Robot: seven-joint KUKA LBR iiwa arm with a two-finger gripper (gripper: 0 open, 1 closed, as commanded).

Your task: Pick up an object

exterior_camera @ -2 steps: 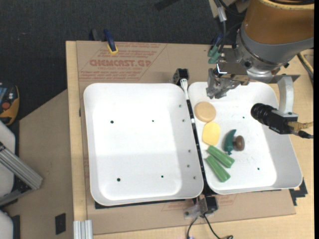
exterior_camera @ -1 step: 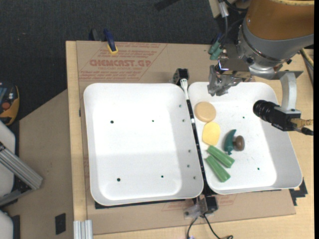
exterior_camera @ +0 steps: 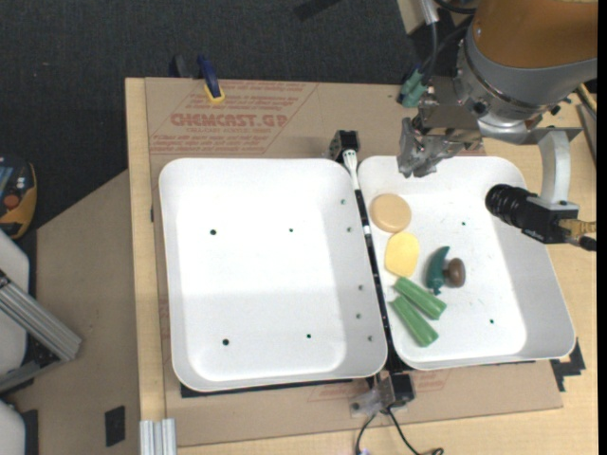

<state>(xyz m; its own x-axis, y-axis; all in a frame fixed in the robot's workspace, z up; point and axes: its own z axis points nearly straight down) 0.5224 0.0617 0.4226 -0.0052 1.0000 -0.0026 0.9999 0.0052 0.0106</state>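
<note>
Above the far edge of the right bin (exterior_camera: 531, 344), the grey arm (exterior_camera: 526, 55) was seen with its jaws (exterior_camera: 417, 164) hanging clear of everything below; nothing was held between them, and how far they were parted could not be told from this view. On the desk (exterior_camera: 142, 245) two white bins were set side by side, the left bin (exterior_camera: 190, 349) beside the right one. All the pickable things were gathered in the right bin near the divider: two green sticks (exterior_camera: 417, 309) lying close together, a tan disc (exterior_camera: 390, 212), a yellow piece (exterior_camera: 402, 252) just beside it, a teal piece (exterior_camera: 438, 268), and a small brown ball (exterior_camera: 455, 272) touching the teal piece. A miss was judged likely, since the things were crowded: two might be caught at once or one nudged aside. The disc lay flat and might slip from a pinch. A descent close to the divider might strike the bin wall.
</note>
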